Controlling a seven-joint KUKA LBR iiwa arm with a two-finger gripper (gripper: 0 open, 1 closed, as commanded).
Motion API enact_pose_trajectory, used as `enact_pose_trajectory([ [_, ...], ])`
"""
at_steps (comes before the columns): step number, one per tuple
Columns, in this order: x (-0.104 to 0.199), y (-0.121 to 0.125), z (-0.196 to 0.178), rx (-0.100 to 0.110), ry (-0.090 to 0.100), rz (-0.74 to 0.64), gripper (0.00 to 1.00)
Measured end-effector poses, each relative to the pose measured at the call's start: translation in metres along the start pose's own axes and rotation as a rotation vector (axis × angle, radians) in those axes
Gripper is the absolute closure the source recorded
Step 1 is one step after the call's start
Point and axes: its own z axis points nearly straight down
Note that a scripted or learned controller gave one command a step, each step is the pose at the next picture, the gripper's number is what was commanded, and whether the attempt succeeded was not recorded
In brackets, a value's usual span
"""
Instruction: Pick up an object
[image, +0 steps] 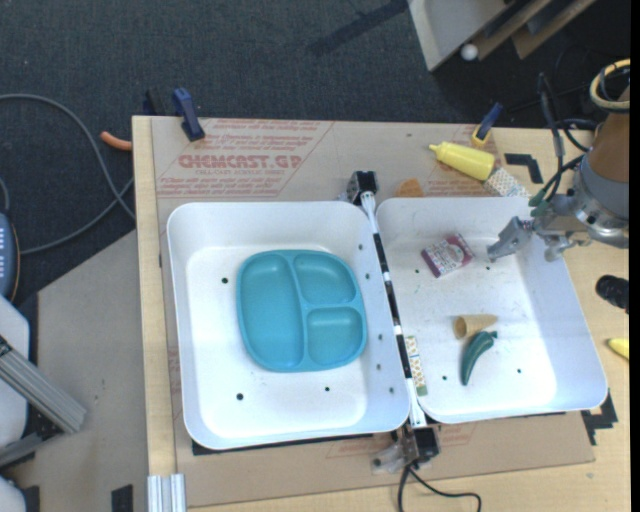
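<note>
Reaching in from the right, the grey arm (606, 195) hung over the upper right part of the right-hand white bin (570, 330), while the left bin (200, 300) held a teal divided plate (301, 309). Its gripper (508, 243) hovered near the small pink-and-white packet (446, 254), apart from it, carrying nothing; whether the claw was spread or closed could not be told. That packet looked the likeliest target. Doing the step well would mean centring directly above it, turning the wrist to span its narrow side, then lowering straight. The green pepper-shaped toy (476, 356) and the little tan cone (474, 324) lay nearer the front of the bin, well clear.
</note>
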Motion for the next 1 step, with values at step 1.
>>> enact_pose_trajectory([
  [1,0.0290,-0.0643,0.1155,0.000,0.000,0.001,0.00],
])
